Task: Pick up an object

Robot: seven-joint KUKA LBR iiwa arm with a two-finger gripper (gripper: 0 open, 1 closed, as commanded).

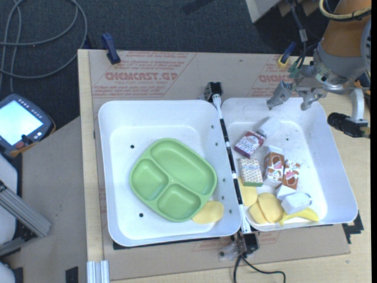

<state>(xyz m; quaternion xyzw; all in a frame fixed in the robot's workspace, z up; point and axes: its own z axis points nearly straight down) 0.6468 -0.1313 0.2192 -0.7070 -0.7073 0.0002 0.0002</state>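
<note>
i see my gripper (293,99) spread and holding nothing over the right bin's (336,158) far rim. small cartons (268,164) and yellow pieces (268,208) crowd that bin's near half. the left bin (118,128) holds a green tray (172,178). cardboard (177,69) covers the bench, cables (41,34) on dark carpet beyond.

This is a robotics lab or test bench, not a home. A grey industrial arm with an orange band (347,22) reaches over a bench topped with brown printed cardboard sheeting (177,69), held down by a blue clamp (110,47). Two shallow white plastic bins (112,158) sit side by side, joined by a black clip (213,90). Loose black cables (41,16) coil on dark carpet, a handheld control pendant with a lit screen (20,122) rests nearby, and an aluminium frame rail (23,214) stands at the lower left.
</note>
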